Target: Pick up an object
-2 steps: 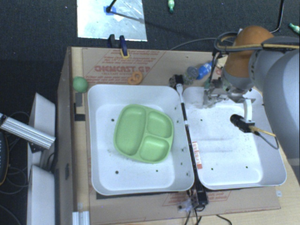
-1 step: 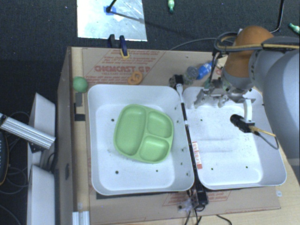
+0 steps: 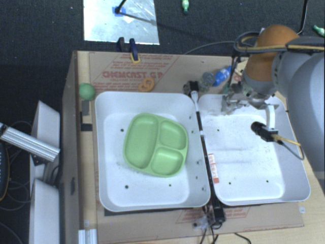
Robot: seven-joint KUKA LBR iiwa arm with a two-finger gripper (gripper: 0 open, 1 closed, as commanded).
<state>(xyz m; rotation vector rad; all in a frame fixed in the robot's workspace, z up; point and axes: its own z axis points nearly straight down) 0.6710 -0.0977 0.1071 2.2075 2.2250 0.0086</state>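
A light green divided plate (image 3: pixel 155 144) lies flat in the middle of the left bin (image 3: pixel 109 187), with three compartments showing. My gripper (image 3: pixel 234 103) hangs over the far left corner of the right bin (image 3: pixel 284 189), close to its back rim and well to the right of the plate. I see nothing held under the gripper. A small blue and clear thing (image 3: pixel 217 78) lies on the cardboard just behind the right bin, a little left of the wrist.
A green ball (image 3: pixel 87 91) sits on the bench by the left bin's far left corner. An orange ring-like piece (image 3: pixel 146 84) and a blue clamp (image 3: pixel 133 48) lie behind the left bin. The arm covers the right bin's far right side.
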